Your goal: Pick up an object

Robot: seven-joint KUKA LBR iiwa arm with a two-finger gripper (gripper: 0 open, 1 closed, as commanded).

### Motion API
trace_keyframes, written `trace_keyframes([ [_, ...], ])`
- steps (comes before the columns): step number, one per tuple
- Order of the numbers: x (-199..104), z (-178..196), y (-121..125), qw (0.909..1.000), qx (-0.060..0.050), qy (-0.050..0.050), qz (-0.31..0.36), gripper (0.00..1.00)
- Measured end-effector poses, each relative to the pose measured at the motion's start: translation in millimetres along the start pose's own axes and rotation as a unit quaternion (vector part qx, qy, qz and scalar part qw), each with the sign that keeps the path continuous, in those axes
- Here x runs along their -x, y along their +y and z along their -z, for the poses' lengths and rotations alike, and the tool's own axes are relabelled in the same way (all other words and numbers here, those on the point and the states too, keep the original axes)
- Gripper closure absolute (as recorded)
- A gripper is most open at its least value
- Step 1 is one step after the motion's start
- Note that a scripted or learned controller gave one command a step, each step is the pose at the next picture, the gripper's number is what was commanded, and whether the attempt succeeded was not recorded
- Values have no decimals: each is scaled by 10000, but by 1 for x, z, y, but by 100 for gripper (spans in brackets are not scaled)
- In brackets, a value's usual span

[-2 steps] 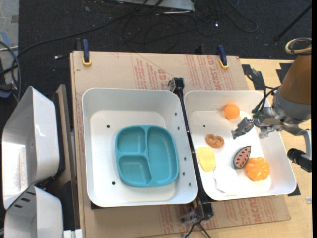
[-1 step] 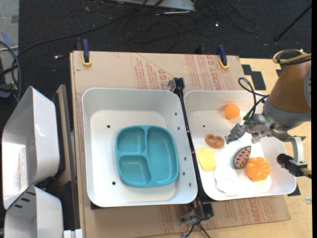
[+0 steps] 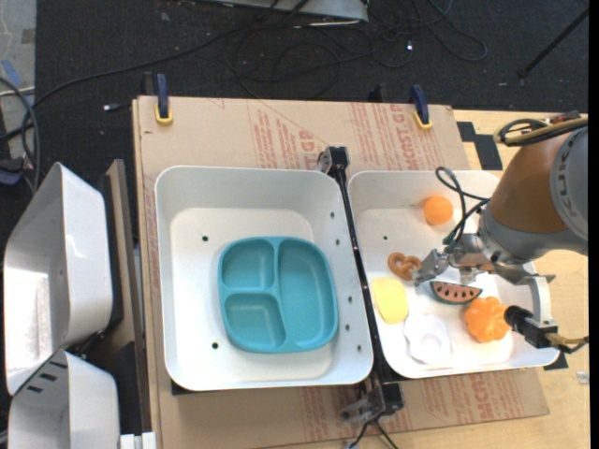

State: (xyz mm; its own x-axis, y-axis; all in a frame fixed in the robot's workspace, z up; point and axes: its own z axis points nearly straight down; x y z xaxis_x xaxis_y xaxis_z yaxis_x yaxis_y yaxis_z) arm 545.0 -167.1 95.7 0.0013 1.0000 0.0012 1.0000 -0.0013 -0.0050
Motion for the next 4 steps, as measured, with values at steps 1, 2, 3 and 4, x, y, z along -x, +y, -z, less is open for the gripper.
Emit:
trace_keyframes([
  [1,0,13,1,10000,25,-6,-4,100],
  [2,-3,70,12,10000,55,-15,22,100],
  [3,-6,132,8,10000,59,-17,22,100],
  [4,-5,194,16,10000,64,-19,25,100],
])
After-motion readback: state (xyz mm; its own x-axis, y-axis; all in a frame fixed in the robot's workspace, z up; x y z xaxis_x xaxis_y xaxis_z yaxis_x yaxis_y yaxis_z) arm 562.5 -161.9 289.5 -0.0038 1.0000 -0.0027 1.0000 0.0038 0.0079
